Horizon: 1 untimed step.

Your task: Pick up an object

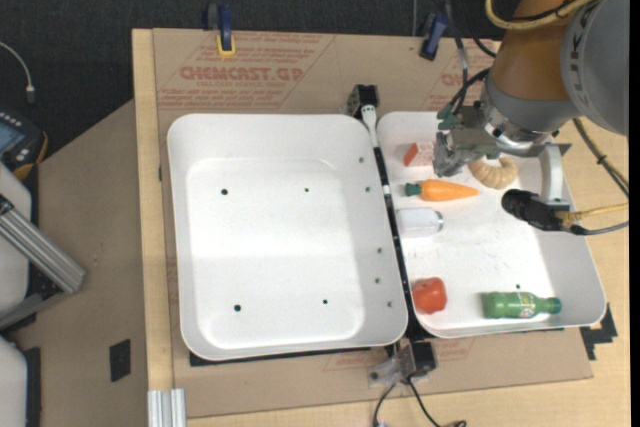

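Here I see the right bin (585,265) carrying all the objects: a smooth orange carrot (448,192) lying lengthwise across the bin, green tip toward the left bin (200,215), a clear plastic piece (420,222) below it, a red tomato-like lump (430,295), a green bottle (520,305) on its side with its cap pointing right, a small red piece (411,154) and a pale ridged shape (495,173). The gripper (455,153) hangs just above the carrot; whether it is released or clenched I cannot tell.
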Available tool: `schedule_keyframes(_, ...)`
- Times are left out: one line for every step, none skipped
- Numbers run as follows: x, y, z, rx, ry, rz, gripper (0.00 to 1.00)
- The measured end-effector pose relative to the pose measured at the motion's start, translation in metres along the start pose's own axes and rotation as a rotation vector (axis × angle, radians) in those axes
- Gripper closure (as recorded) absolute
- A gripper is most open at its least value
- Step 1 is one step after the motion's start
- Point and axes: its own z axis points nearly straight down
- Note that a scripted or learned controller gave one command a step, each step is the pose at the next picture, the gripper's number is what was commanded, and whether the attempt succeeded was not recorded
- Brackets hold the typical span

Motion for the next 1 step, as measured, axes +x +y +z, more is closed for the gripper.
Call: schedule_keyframes(0.0219, 0.0813, -0.1886, -0.021, -0.001, -0.003, 1.0)
